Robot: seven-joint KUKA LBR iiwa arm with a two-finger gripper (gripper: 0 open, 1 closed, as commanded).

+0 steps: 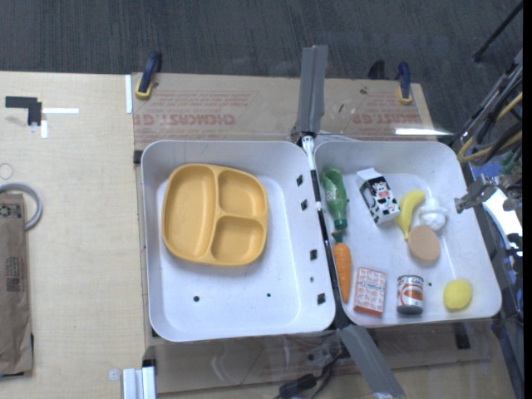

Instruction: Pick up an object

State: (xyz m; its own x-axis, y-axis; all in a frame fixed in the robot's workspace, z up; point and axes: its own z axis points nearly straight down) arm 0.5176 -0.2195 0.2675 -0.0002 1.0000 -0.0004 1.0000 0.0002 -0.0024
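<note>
The right bin (465,169) holds several small objects: a green bottle (334,196), an orange carrot (342,268), a black-and-white carton (378,198), a yellow banana (410,210), a white lump (432,219), a tan oval piece (424,244), a red-and-white box (370,291), a small can (410,294) and a yellow lemon (458,294). A grey metal part, seemingly my gripper (471,196), hangs over the right bin's right rim, just right of the white lump and clear of every object. Nothing shows in it.
The left bin (166,306) holds a yellow divided plate (214,214) in its upper left half. A grey divider post (312,90) rises between the bins at the back. Cables and framework crowd the right edge (499,115). A brown bag (12,289) lies far left.
</note>
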